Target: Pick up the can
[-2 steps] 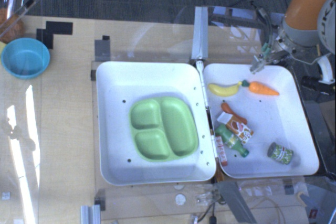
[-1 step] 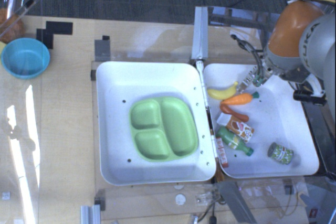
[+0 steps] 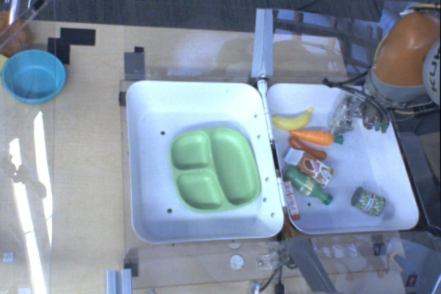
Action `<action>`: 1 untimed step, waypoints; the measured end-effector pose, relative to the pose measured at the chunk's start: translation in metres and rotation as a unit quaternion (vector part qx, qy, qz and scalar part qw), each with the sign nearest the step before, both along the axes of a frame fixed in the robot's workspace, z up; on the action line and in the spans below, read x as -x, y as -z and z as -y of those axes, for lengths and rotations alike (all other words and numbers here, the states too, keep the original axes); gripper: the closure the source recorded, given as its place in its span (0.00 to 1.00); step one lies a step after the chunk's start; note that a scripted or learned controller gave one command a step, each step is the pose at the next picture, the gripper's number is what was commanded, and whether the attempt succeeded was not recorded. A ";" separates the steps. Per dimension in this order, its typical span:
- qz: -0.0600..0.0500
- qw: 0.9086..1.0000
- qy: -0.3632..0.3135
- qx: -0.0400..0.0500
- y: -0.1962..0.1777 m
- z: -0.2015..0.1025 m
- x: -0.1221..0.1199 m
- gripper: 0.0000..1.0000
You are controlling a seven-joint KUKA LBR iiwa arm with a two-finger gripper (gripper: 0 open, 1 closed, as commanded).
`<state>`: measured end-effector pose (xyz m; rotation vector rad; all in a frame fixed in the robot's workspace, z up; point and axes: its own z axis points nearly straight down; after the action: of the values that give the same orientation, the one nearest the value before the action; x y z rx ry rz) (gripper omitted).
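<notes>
The can (image 3: 368, 201) lies on its side in the right-hand bin (image 3: 406, 175), down near that bin's five o'clock corner, with its green label and paler end showing; its long axis looks to run roughly from ten o'clock to four o'clock, though it is small and the tilt is hard to read exactly. The hand (image 3: 348, 118) hangs over the upper part of the same bin, below the arm's orange band (image 3: 406, 51), and whether it is wide or narrow I cannot tell from this slanted view; nothing can be seen held in it. From the hand the can lies toward five o'clock, well apart, so the coming move is judged to be a travel down the bin and a little rightward before any descent. The floor of the bin around the can is bare on most sides, which leaves room to close across its short width. The nearest neighbours sit at about nine to ten o'clock of it: a green bottle (image 3: 308, 186) and a small juice carton (image 3: 315, 170), with a carrot (image 3: 311, 138) and a banana (image 3: 291, 120) further up. The bin's right wall and lower rim are near the can, which is the tight side for an approach.
</notes>
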<state>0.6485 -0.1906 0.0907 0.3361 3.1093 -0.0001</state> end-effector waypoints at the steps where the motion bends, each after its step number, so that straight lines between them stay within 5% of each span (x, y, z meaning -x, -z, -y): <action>1: 0.000 0.993 -0.120 0.000 0.001 -0.069 0.011 1.00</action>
<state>0.6371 -0.1216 0.0894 -0.0382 3.1279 0.0011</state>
